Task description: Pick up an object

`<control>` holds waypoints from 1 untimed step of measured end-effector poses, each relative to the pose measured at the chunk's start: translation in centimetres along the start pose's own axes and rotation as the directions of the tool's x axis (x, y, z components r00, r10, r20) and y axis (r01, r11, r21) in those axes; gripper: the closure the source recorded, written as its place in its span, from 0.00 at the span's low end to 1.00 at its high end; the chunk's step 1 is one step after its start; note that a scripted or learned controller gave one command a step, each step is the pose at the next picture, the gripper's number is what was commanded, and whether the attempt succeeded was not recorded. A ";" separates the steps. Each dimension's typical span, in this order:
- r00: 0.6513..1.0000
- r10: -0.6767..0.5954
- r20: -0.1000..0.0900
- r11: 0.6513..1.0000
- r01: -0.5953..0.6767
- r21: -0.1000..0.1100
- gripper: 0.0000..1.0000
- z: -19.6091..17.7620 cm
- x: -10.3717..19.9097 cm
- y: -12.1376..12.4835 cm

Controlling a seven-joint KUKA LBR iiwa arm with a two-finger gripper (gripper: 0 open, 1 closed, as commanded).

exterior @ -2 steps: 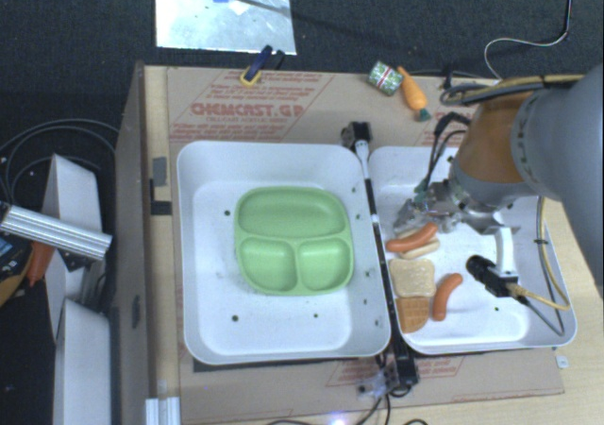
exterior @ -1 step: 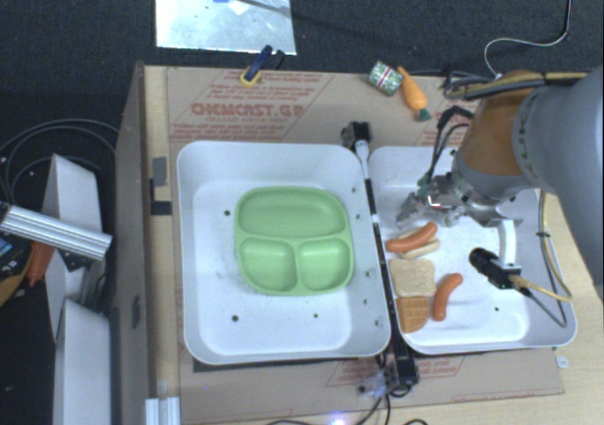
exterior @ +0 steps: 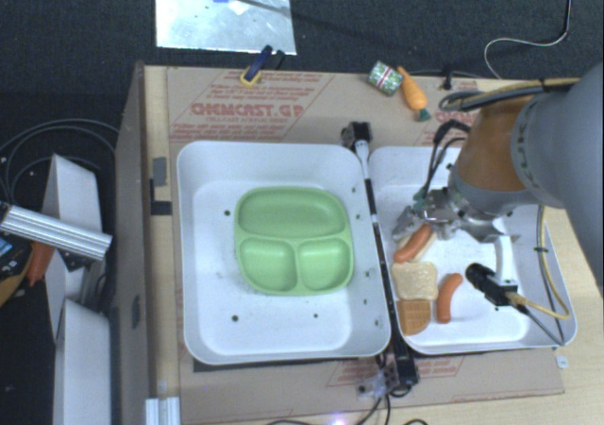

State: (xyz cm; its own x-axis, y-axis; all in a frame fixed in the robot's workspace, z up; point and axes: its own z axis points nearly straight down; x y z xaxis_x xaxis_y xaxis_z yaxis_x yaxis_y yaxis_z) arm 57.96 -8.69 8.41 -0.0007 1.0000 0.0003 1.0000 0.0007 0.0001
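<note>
The grey arm (exterior: 538, 144) reaches in over the right bin (exterior: 538, 324). The left bin (exterior: 203, 225) carries a green divided plate (exterior: 293, 239). The gripper (exterior: 420, 223) sits low at a sausage (exterior: 412, 245) whose long axis runs diagonally, upper end toward the gripper; whether it is clenched I cannot tell. Bread (exterior: 415, 280), a toast slice (exterior: 413, 314) and a second, near-upright sausage (exterior: 449, 297) lie just below.

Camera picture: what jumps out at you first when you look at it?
The bright green divided plate sits alone in the left bin. In the right bin, the gripper hangs over an orange sausage, with bread pieces and another sausage nearby.
</note>
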 end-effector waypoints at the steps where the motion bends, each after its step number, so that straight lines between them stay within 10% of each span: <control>1: 1.000 0.000 0.000 1.000 0.000 -0.002 0.00 0.0 -0.1 0.4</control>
State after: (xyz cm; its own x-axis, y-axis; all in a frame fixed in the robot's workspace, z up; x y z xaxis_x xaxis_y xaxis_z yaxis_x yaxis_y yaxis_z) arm 58.38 -8.82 8.45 -0.0005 1.0000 0.0000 1.0000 0.0005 0.0017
